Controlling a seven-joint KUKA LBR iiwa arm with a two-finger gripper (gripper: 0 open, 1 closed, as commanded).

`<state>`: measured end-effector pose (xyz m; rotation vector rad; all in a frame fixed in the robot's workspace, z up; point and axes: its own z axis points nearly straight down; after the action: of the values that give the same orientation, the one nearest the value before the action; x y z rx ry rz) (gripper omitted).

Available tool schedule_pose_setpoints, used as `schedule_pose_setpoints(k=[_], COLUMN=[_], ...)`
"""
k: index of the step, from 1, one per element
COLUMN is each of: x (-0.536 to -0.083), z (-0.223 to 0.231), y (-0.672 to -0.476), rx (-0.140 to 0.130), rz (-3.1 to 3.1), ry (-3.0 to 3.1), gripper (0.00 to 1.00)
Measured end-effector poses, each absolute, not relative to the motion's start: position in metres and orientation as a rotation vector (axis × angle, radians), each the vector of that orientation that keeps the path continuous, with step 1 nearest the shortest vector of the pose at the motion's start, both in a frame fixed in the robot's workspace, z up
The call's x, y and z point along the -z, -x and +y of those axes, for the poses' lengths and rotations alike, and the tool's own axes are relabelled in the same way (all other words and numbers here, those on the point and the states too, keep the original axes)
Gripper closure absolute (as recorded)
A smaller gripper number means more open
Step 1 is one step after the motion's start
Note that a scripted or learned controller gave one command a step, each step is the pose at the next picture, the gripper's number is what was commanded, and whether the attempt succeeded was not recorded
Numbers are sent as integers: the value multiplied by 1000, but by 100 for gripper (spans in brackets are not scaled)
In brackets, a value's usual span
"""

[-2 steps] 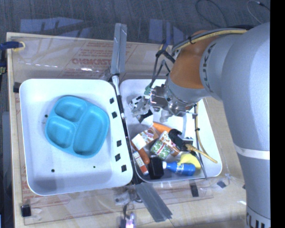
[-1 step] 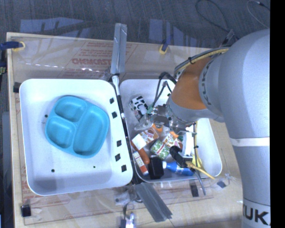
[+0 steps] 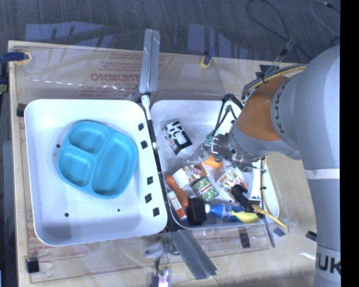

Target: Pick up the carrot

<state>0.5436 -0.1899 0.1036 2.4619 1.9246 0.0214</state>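
My gripper is low in the right bin, near its middle, with the wrist and arm covering it from the right. A small orange piece, possibly the carrot, shows just below and left of the gripper, touching or nearly touching it. Most of that piece is hidden among food packets. A longer orange-red item lies along the right bin's left wall, well apart from the gripper. Which of the two is the carrot I cannot tell.
The right bin is crowded: a black-and-white carton at the back, printed packets, a black block, a blue tube and a yellow item along the front. A blue divided plate sits in the left bin.
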Motion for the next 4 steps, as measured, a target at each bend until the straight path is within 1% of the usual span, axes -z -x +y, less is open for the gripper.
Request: schedule_pose_setpoints(k=[1,2,3,4], x=[-114,-113,-95,-93], z=[-190,-190,-200,-203], y=[-544,-544,-561,-609], rx=[-19,-18,-5,1], rz=[1929,1929,2008,1943], ry=[-2458,-2457,-2413,-2472], gripper=[100,0,0,0])
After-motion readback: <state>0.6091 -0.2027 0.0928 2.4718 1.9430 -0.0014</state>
